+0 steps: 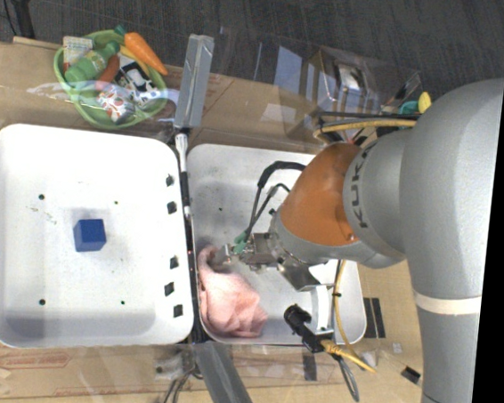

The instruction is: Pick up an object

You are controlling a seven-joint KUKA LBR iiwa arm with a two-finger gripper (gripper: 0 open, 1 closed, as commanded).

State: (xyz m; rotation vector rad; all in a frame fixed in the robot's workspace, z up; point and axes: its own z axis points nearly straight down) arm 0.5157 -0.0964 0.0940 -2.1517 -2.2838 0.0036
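A pink, soft-looking lump (228, 301) lies in the right bin (228, 171) near its front left corner. My gripper (224, 258) hangs just above the lump's top edge, at the end of the grey arm with the orange band (323, 204). Whether it touches the lump is unclear. A blue cube (90, 234) sits alone in the left bin (24, 154), left of the middle.
A green bowl (113, 79) full of small toys, with an orange carrot on top, stands behind the left bin. The arm's large grey body covers the right bin's right half. A black divider with clips separates the bins.
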